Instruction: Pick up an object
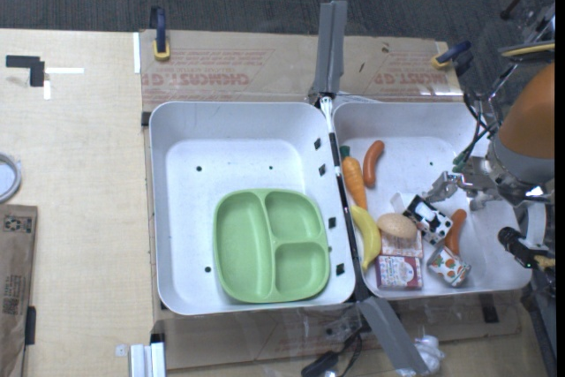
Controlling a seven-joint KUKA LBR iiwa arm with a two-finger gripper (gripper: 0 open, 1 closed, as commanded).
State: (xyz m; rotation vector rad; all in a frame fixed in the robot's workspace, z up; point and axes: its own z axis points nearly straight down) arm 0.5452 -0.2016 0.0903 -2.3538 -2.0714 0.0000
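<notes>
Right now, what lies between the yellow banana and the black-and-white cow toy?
In the camera view, a tan potato-like piece lies between the yellow banana and the black-and-white cow toy, above a pink carton.

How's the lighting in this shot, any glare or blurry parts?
Camera view: light is even and soft, with mild glare on the white bins; the green plate looks sharp, while the claw and arm at the right edge are a bit blurred.

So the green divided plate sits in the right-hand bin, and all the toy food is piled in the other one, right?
Not quite. The camera view shows the green divided plate in the left bin; the toy food, such as the banana and carrot, is piled in the right bin.
</notes>
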